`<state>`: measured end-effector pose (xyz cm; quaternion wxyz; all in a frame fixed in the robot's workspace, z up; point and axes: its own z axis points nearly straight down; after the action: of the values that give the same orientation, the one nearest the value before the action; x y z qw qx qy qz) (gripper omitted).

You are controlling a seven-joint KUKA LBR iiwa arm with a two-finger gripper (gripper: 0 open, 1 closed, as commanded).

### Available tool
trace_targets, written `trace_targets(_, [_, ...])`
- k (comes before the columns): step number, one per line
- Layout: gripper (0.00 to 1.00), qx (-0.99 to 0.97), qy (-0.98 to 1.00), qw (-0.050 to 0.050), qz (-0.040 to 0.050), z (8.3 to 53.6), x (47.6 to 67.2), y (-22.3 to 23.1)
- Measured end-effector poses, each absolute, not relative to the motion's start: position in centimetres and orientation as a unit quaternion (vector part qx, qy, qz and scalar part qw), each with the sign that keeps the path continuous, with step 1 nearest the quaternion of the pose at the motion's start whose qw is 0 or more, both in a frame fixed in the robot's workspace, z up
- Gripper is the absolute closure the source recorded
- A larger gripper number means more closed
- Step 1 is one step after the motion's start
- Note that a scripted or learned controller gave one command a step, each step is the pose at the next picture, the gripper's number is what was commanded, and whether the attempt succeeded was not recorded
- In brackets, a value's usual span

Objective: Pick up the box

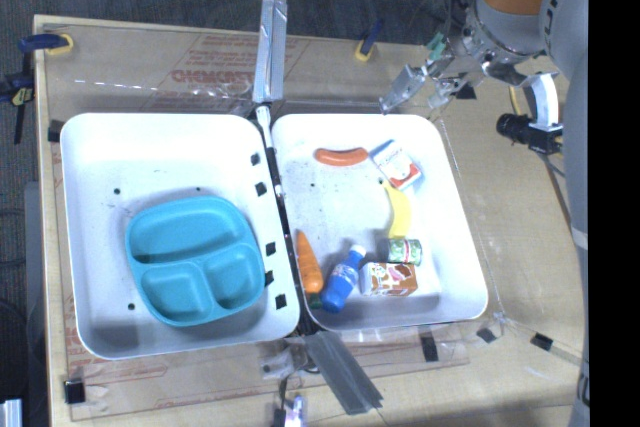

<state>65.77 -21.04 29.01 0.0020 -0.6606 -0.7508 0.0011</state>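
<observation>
Gripper point(415, 87): hovers above the right bin's point(455, 205) far rim, fingers apparently spread, holding nothing.
Box point(389, 278): well below the gripper, beside the can point(405, 251) and bottle point(342, 280).
Approach: descend straight, avoiding neighbours.

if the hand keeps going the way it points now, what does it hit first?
Likely the back rim of the right bin: the hand points down-left toward it from above. If it clears the rim, the sausage comes next. Depth is unclear.
</observation>
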Motion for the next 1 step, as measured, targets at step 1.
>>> trace_targets(1, [0.00, -0.665, -0.746, 0.003, 0.0019, 22.12, 63.92, -20.85])
